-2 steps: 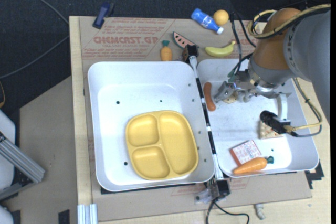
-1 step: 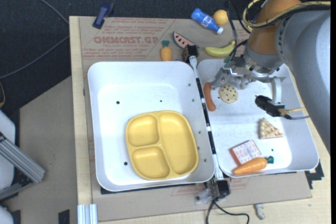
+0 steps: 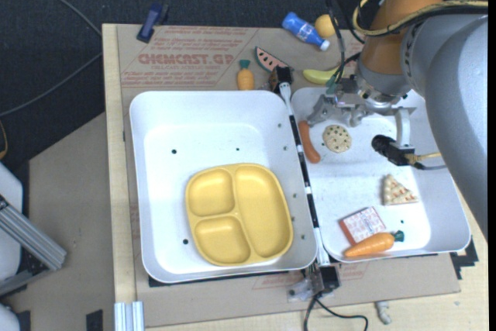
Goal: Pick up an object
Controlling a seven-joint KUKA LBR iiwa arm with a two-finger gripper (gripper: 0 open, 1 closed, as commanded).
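Observation:
My gripper hangs low over the far end of the right bin, open, with nothing between its fingers. Just in front of it a round speckled cookie lies on the bin floor. A reddish sausage rests along the bin's left wall. Nearer the front are a pizza slice, a small red box and an orange carrot.
The left bin holds a yellow divided plate. Behind the bins on the cardboard lie a banana, a watermelon slice, a small orange fruit, a blue bottle and a lemon. The arm covers the right bin's far right.

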